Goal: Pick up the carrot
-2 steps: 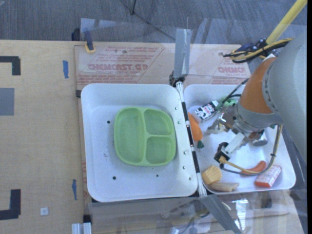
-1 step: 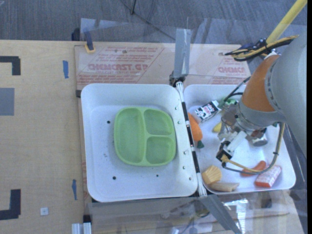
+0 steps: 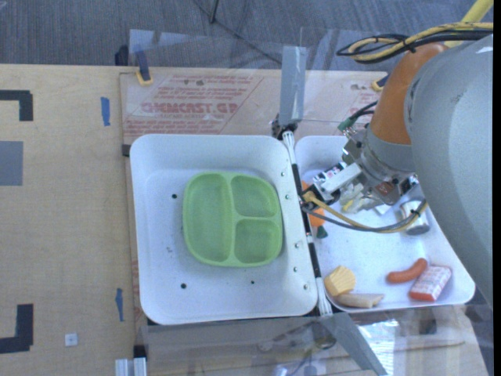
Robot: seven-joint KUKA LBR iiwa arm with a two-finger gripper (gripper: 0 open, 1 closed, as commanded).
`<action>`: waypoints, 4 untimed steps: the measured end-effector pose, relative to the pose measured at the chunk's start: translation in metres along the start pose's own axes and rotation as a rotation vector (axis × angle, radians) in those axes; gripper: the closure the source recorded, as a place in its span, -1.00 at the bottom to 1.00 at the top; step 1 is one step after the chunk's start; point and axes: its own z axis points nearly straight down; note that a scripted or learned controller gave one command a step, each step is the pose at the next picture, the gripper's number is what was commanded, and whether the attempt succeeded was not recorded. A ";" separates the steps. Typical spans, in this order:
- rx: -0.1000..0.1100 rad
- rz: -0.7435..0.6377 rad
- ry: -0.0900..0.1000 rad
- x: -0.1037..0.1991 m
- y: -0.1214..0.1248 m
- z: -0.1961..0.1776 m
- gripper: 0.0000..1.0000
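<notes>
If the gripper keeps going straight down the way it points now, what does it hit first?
Probably the small orange carrot by the right white bin's left wall; the gripper sits right over it, though depth is unclear.

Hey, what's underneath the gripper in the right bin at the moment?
A small orange piece, likely the carrot, peeks out below the gripper by the right bin's left wall. The arm and its cables cover the rest of it and the floor beneath.
</notes>
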 end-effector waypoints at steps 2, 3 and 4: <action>-0.001 0.386 0.011 -0.077 0.054 0.094 1.00; -0.007 0.388 0.010 -0.027 0.063 0.094 1.00; -0.004 0.388 0.010 -0.027 0.062 0.095 -1.00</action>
